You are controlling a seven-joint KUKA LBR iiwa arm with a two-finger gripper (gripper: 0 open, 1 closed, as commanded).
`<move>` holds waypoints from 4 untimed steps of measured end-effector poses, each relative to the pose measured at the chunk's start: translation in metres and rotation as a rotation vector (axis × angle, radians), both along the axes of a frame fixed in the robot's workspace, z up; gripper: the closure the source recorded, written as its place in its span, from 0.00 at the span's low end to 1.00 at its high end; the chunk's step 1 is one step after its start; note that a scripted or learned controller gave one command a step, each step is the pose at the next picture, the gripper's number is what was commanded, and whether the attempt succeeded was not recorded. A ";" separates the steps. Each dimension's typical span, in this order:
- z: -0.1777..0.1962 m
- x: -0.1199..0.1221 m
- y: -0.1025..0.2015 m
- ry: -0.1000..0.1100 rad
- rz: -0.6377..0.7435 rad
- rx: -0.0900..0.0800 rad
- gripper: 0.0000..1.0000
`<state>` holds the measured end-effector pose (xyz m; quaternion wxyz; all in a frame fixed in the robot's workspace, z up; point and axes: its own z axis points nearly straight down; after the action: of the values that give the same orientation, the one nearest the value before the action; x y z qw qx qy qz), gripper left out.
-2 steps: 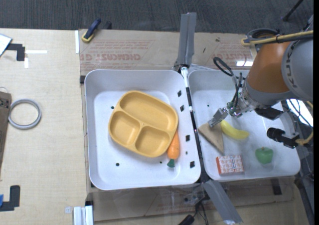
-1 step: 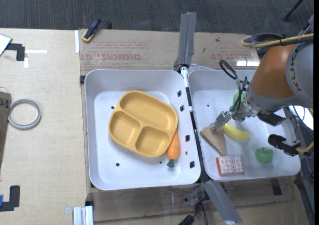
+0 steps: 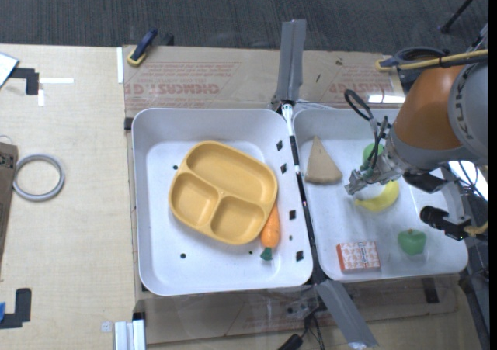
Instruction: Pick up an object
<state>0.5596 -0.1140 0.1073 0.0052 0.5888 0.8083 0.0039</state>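
Landmark: the right bin (image 3: 326, 267), one of two shallow white bins side by side; every place below is given relative to it.
Task progress: judged as early. No object is seen lifted; every item rests on a bin floor. The approach looks made; the grasp and the lift are left.
Gripper (image 3: 363, 182): low over the middle of the right bin, directly at the upper-left edge of the yellow fruit (image 3: 380, 198). Whether it touches the fruit cannot be told.
Hand state: cannot be told; the tip is small and dark against the fruit, and nothing is seen clamped in it.
Arm (image 3: 435, 119): enters across the right bin's far right corner, orange band uppermost, wrist angled down and toward the bin's centre.
Likely target: the yellow fruit, mid-floor of the right bin, partly under the gripper.
Other contents of the right bin: tan wedge (image 3: 321, 162) near its left wall; green fruit (image 3: 412, 241) toward its near right corner; red-and-white box (image 3: 359, 256) by its near wall.
Left of the right bin: left bin (image 3: 144, 201) holding a yellow divided plate (image 3: 223, 192), with a carrot (image 3: 269, 230) touching the plate's near right edge.
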 end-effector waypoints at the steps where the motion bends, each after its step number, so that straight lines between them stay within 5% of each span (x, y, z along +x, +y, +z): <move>1: -0.015 -0.082 -0.063 0.013 0.356 -0.002 1.00; 2: 0.218 -0.081 -0.082 0.009 0.654 -0.007 1.00; 3: 0.323 -0.080 -0.106 0.007 1.184 -0.013 1.00; 4: 0.335 -0.080 -0.108 0.006 1.497 -0.015 1.00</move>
<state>0.4792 -0.2217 0.4425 0.0029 -0.1188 0.9929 -0.0009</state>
